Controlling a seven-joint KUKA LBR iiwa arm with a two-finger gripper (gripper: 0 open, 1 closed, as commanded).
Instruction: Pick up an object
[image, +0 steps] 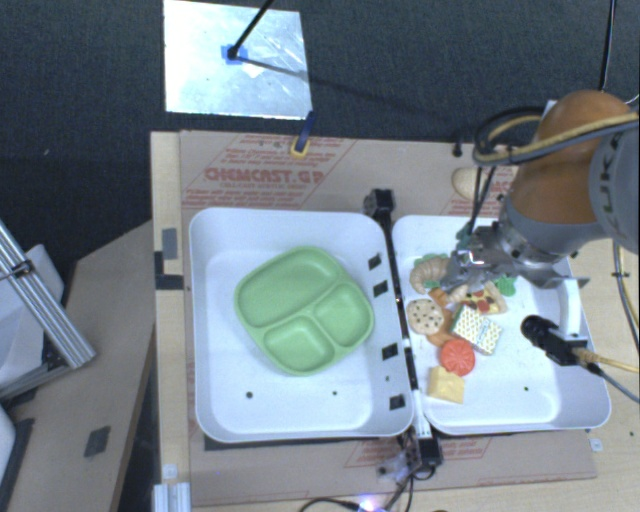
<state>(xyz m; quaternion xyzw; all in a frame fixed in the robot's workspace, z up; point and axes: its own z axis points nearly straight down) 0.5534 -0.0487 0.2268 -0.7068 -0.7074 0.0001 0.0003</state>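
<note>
Bench of pale wood carried two shallow white bins side by side. Left bin held a green divided plate. Right bin held a cluster of toy food near its left side: a red tomato slice, a yellow cheese wedge, a chocolate-chip cookie. Grey arm reached in from the right, its gripper low over the cluster; whether it was clenched or released could not be told.

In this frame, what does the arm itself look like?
The arm is bulky and rounded: an orange band over a grey shell with dark lettering at the frame's edge. Black and yellowish cables loop beside it. The gripper is a metallic grey block.
</note>
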